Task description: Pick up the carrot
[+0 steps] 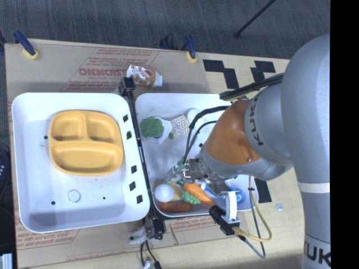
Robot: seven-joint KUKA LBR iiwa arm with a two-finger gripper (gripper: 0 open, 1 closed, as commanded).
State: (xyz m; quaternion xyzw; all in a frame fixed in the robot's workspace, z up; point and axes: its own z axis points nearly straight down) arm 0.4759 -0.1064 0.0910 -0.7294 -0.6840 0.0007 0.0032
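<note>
The gripper (197, 179) is low in the right bin (168, 102), at its near end, and the arm's wrist covers most of it from above. If the fingers are wide or narrow I cannot tell, so I also cannot say that anything is held.

The carrot (196, 193) lies just below the gripper, slanted, with its green top toward the left. It is packed among other food: a white egg (164, 193) touches it on the left and a brown sausage (175, 207) lies along the front wall just beside it.

The danger, as I judge it, comes from this crowding. A finger may land on the egg or the sausage and not beside the carrot, and then the carrot is pushed away or the wrong thing comes up. The carrot is also smooth and tapered, so a grip near its thin end could slip when lifting. The front wall is close, and a finger may hit it.

The orange band (227, 142) stands over the middle of the bin, and the grey arm (305, 111) bends in from the right, steeply down. The broccoli (151, 128) lies well apart, at the far end.
</note>
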